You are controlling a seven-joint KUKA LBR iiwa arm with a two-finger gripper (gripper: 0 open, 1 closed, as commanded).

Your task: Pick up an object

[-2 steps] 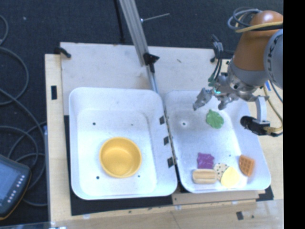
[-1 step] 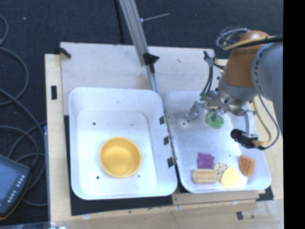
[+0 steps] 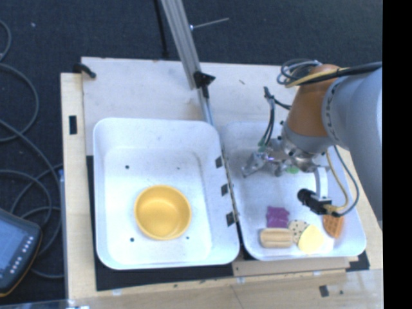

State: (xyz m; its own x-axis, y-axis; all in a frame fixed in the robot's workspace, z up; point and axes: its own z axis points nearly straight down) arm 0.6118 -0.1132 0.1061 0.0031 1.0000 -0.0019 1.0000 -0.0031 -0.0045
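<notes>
Reaching in from the right: grey arm (image 3: 351, 111) with orange band, gripper (image 3: 278, 163) low over upper part of right bin (image 3: 248, 137); finger state cannot be told, nothing seen between them. Lying along that bin's near edge, well apart from gripper: purple block (image 3: 278, 216), tan roll (image 3: 275, 238), speckled piece (image 3: 297, 228), yellow piece (image 3: 311, 239), orange piece (image 3: 333, 225). Sitting in left bin (image 3: 112, 143): yellow bowl (image 3: 162, 212).
</notes>
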